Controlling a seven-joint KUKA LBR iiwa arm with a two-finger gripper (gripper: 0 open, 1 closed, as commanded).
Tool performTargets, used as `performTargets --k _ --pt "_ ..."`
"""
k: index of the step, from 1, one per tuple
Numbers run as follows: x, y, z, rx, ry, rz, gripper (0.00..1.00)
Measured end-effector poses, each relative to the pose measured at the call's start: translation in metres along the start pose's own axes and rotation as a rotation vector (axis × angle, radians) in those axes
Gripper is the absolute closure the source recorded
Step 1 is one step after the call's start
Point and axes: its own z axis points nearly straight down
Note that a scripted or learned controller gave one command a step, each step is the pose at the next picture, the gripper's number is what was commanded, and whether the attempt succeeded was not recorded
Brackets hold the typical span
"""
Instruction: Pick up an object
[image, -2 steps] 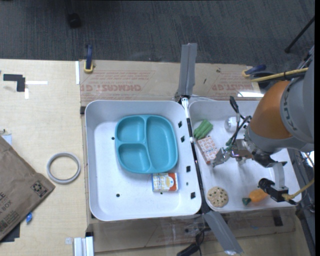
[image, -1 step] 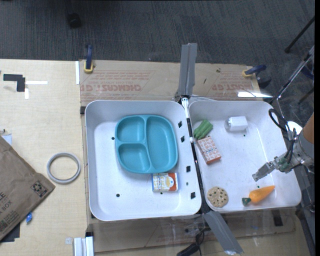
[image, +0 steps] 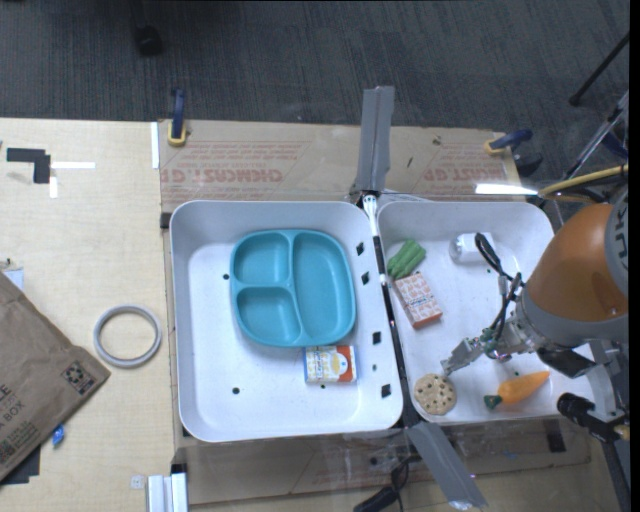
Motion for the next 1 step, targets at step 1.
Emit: performTargets --k 1 --pt "0.0287 0.1573 -0.1016 -0.002 -0.003 -0.051 0.00"
